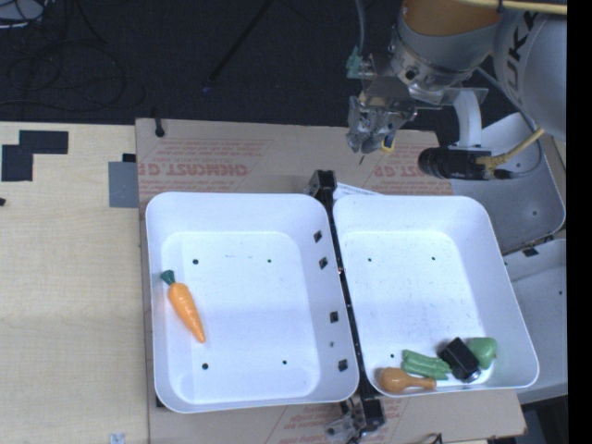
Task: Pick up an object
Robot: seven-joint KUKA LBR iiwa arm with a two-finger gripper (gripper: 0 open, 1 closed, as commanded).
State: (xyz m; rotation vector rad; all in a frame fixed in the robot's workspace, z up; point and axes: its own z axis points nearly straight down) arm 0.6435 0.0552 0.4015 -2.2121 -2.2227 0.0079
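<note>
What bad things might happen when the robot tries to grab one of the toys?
1. In the right bin, the black block, green pod, green piece and tan pear shape sit bunched in one corner, so the tool may nudge or catch the wrong one.
2. That pile lies close to the bin wall, which the tool might bump.
3. The carrot in the left bin is slim and rounded, so it may slip out.
</note>
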